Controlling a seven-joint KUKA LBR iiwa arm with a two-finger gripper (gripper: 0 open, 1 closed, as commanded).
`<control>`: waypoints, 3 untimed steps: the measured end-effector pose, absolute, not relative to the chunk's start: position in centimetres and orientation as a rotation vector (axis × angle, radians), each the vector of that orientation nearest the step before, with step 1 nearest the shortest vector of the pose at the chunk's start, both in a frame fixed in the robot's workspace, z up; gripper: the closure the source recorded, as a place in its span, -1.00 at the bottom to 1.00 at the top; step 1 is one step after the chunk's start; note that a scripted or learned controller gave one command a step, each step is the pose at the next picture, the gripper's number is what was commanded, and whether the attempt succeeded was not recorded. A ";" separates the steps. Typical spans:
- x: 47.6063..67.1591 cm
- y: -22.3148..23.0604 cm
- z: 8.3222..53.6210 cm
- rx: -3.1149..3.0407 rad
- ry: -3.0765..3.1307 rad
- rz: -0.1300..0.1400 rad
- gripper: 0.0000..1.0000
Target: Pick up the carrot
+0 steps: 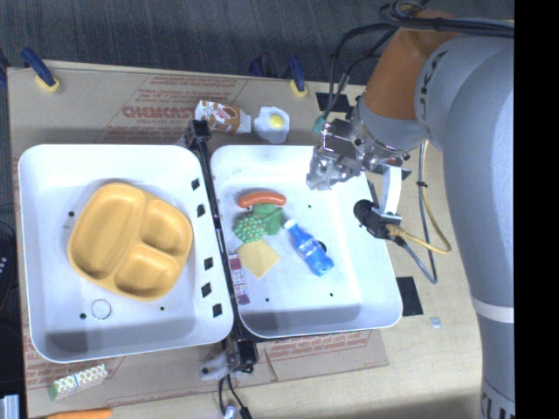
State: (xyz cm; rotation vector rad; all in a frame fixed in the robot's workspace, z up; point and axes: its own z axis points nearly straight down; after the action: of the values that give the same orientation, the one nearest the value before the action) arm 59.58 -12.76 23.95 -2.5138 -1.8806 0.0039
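- Arm [458,147]: grey, orange band above the wrist, entered from the right and took up most of that side of the view.
- Tabletop [157,94]: brown printed cardboard sheet under both bins, blue clamps at its far edge.
- Left bin [44,168]: white, shallow; held a yellow divided tray [129,238], which lay near its middle.
- Right bin [367,286]: white, shallow, touching the left bin along a black clip strip.
- Gripper [325,175]: hung over the far right part of the right bin, above bare bin floor. Opening could not be read from this angle; nothing seen between the fingers.
- Carrot [262,198]: orange-red, lying roughly crosswise in the left-centre of the right bin, well left of the gripper and apart from it.
- Green item [253,226]: knobbly, just below the carrot, touching or nearly touching it.
- Bottle [309,249]: blue, tilted, right of the green item.
- Cheese [259,257]: yellow slice, below the green item, near the bottle.
- Outside the bins, far edge: a small brown-and-white carton [218,116] and a white item with a yellow centre [272,123], side by side.
- Near left corner of the tabletop: a small patterned wrapper [79,381].
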 end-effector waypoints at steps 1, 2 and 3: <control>60.4 -6.5 19.1 -2.466 -1.939 0.007 1.00; 56.4 -10.3 25.0 -2.615 -1.737 0.005 1.00; 63.4 -3.8 20.1 -2.748 -1.517 0.006 1.00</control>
State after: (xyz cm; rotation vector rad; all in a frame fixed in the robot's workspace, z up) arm 63.41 -3.83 20.06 -2.7476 -1.5166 0.0057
